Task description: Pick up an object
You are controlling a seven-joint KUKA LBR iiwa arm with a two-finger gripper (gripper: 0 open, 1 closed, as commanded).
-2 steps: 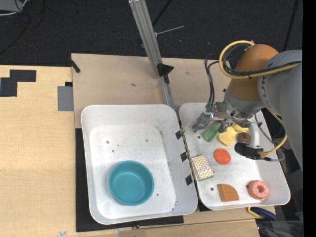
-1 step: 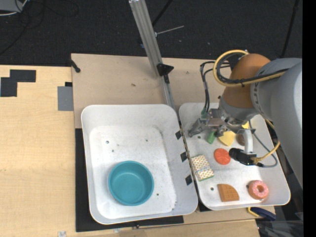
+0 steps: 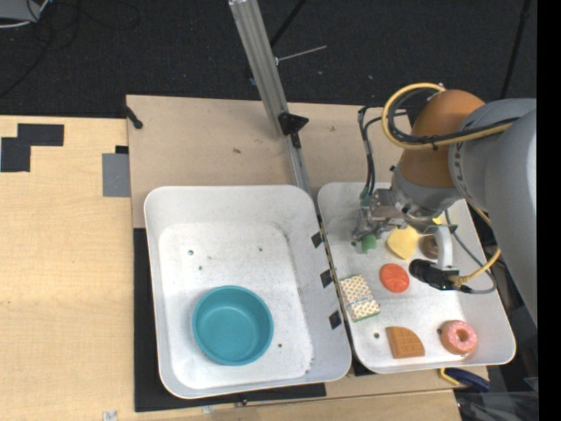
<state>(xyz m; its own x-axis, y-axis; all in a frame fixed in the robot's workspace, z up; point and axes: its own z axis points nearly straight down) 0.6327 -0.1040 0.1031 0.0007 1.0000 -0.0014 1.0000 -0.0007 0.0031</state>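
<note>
Camera view looks down on a desk (image 3: 79,235) with two white bins side by side. The left bin (image 3: 228,217) has a blue bowl (image 3: 232,324) sitting in it, down at about 7 o'clock in that bin. The right bin (image 3: 491,340) has a lot of small toy foods.

The big grey arm (image 3: 491,156) comes in from 3 o'clock. Its gripper (image 3: 372,231) is low in the right bin, up at about 11 o'clock in that bin. A small green thing (image 3: 368,243) is right at the tip of the gripper. I cannot tell if the gripper is open or closed, and I cannot tell if it grips the green thing.

Just beside the gripper, toward 3 o'clock, lies a yellow piece (image 3: 402,241). Below that is a red round thing (image 3: 394,278). Near the left wall of the right bin lies a checked block (image 3: 359,297). At about 6 o'clock in the right bin is an orange-brown slice (image 3: 404,342). A pink donut (image 3: 458,337) sits at about 5 o'clock. A tall metal bar (image 3: 263,60) stands behind the bins at 12 o'clock.
</note>
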